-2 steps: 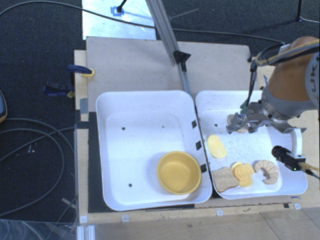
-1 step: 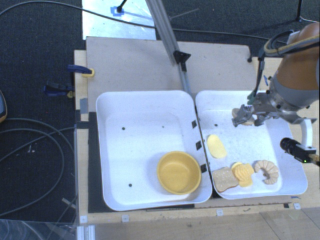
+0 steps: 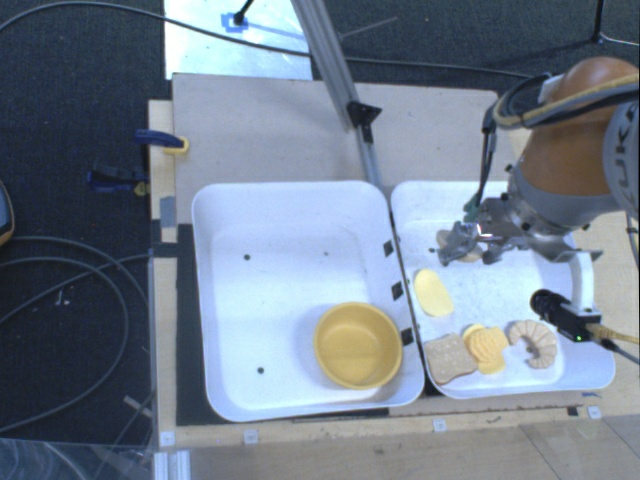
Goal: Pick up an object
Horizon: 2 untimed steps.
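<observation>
One yellow bowl [image 3: 358, 344], two white bins [image 3: 230, 218]

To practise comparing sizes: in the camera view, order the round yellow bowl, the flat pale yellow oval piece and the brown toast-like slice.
1. Round yellow bowl
2. Brown toast-like slice
3. Flat pale yellow oval piece, only slightly smaller.

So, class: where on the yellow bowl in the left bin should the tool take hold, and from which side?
Probably the rim of the yellow bowl, coming straight down with one finger inside and one outside. It sits upright, mouth open, in the left bin. Its right edge crowds the bin wall, so the freer left or far rim looks safer.
</observation>
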Tool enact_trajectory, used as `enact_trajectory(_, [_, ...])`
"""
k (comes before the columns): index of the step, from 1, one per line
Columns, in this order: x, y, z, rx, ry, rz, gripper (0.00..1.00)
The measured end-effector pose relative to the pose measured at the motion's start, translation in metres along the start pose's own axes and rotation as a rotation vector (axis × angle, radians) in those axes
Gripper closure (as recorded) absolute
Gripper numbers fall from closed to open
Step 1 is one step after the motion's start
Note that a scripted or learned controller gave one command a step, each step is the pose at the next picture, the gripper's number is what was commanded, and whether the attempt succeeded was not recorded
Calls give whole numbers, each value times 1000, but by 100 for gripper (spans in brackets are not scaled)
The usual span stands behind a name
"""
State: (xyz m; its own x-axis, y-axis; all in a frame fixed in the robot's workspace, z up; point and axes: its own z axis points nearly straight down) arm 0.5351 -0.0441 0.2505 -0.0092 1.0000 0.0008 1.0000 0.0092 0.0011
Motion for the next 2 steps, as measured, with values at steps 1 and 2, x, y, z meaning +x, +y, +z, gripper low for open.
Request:
enact_trajectory(1, [49,-9,-4,0,2,-2,100])
enact_trajectory(2, [103,-21,-3,1,1,-2,100])
